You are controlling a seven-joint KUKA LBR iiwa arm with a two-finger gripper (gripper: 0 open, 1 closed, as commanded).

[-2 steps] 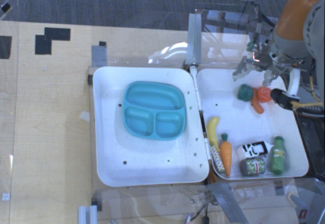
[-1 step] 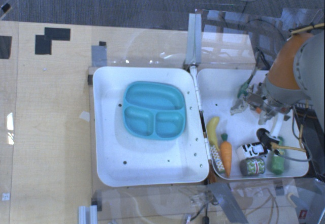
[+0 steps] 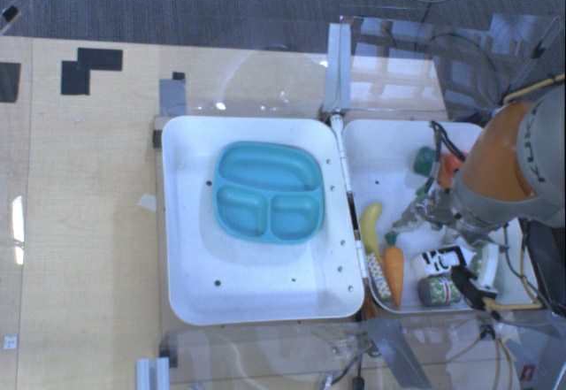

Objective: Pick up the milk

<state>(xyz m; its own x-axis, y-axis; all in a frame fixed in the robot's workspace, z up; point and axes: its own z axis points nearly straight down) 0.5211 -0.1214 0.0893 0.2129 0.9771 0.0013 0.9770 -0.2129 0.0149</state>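
Arm lowered over the right bin (image 3: pixel 371 149) to reach the milk (image 3: pixel 439 261).
The hand (image 3: pixel 423 213) hovers near the bin's front edge; finger state cannot be told.

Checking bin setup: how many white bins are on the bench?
2. The left white bin holds a blue divided plate. The right white bin sits beside it, holding a banana, a carrot and other items, partly covered by the arm.
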